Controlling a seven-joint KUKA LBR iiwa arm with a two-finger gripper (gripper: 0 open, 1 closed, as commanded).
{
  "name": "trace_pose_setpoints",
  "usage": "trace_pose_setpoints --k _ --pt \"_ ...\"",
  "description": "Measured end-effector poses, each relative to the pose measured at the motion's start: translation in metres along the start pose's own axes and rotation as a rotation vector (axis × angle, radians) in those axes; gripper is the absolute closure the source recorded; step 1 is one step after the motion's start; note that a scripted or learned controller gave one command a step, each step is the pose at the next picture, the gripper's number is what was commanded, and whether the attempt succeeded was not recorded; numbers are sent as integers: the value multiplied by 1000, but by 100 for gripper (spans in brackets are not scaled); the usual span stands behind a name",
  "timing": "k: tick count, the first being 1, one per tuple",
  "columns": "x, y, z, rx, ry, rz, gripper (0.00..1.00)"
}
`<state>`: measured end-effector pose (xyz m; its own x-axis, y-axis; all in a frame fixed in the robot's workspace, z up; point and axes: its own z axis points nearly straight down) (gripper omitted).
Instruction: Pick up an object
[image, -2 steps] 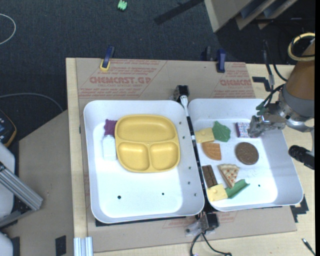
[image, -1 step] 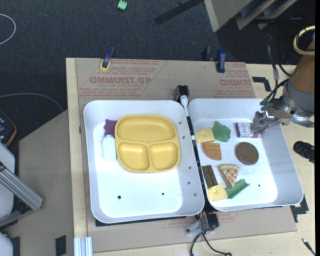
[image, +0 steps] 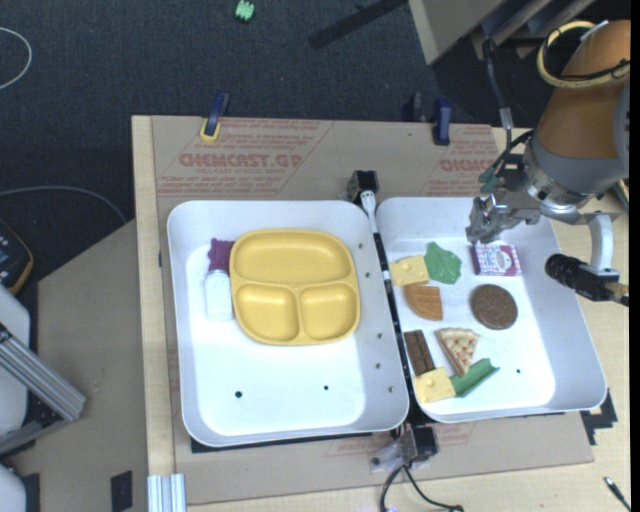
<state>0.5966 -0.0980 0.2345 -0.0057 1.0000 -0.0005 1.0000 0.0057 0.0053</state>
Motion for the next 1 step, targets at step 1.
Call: trace_pose_setpoints --k 1 --pt "46 22 -2 0 1 -1 100"
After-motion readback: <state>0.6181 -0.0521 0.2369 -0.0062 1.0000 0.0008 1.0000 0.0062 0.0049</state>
